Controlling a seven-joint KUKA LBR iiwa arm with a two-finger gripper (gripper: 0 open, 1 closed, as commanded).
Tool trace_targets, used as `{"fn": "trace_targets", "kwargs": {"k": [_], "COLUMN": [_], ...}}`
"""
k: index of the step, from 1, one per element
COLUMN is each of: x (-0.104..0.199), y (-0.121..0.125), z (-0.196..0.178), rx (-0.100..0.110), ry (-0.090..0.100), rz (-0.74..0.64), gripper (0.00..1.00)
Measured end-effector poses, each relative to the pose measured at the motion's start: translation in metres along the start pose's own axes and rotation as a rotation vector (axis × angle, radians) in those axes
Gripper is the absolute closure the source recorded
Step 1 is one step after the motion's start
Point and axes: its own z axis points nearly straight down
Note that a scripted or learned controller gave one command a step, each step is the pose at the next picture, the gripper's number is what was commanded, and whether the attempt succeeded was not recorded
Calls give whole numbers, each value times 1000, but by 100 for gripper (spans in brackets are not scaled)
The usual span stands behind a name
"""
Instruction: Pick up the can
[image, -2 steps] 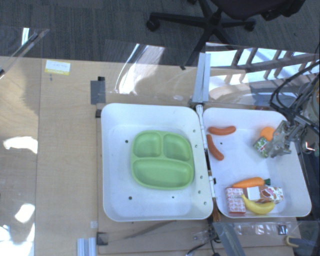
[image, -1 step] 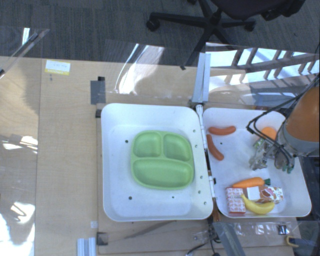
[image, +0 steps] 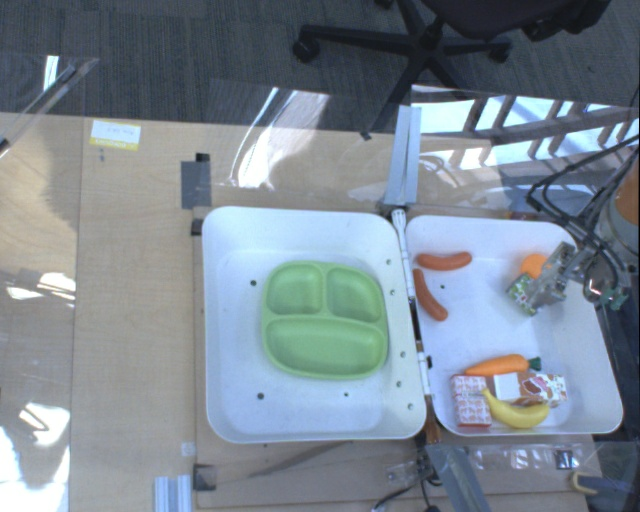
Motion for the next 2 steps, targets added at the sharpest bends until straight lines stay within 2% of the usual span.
{"fn": "trace_targets", "kwargs": {"k": [1,2], "x": [-4,37], "y": [-20,69], "z": [81,13], "rx": [-1,-2], "ry": [5,0], "rz": [-407,-484], "gripper": [100,100]}}
